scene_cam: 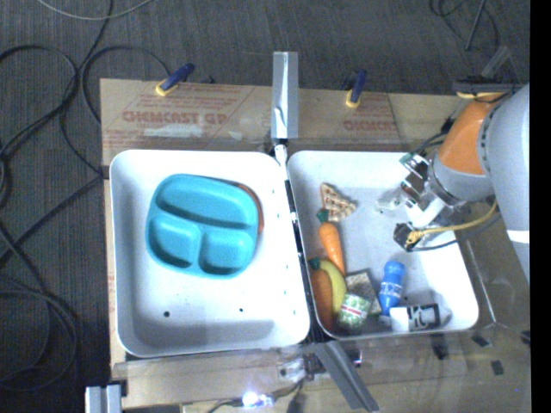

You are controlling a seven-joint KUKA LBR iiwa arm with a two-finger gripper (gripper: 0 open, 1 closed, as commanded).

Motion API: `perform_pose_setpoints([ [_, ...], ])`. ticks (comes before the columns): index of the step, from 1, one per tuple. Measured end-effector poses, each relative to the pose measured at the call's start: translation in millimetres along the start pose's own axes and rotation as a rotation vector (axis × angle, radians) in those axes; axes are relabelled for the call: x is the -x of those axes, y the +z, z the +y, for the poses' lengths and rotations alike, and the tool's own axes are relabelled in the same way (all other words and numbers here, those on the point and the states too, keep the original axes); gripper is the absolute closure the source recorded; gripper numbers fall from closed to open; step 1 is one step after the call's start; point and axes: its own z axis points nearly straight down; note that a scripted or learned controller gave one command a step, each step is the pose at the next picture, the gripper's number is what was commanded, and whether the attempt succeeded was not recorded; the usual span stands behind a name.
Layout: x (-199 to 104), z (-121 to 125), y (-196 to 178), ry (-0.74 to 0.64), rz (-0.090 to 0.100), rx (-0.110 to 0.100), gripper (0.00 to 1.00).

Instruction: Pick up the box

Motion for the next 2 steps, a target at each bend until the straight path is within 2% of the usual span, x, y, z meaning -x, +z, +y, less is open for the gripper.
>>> perform_pose_setpoints([
  [1, -73, 8, 2, 0.037, -0.039, 0.0, 0.0],
  [2, -23, 13, 2, -0.05, -0.009, 0.005, 0.0],
])
